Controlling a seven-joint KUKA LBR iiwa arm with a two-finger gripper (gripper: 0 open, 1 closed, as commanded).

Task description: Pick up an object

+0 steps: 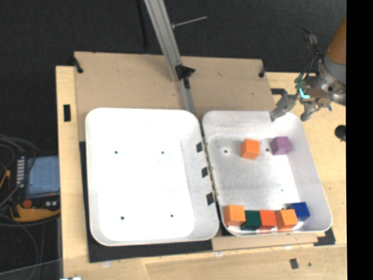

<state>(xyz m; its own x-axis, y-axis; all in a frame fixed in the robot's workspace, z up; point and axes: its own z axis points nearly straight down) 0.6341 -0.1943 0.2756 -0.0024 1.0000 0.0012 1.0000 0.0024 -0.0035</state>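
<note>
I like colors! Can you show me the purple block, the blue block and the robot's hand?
purple block [281, 145], camera view, its top face.
blue block [300, 210], camera view, its top face.
hand [293, 107], camera view, midway between its fingertips.

A light wooden bench [69, 174] carries a brown board [128, 80] at its back. Two shallow white bins lie side by side on it, the left bin [99, 156] touching the right bin [312, 174].

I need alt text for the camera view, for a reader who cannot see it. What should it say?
The gripper, fingers open, hovers over the far right corner of the right bin, holding nothing. That bin holds an orange block, a purple block, and a row of blocks along its near edge. The left bin sits beside it.
</note>
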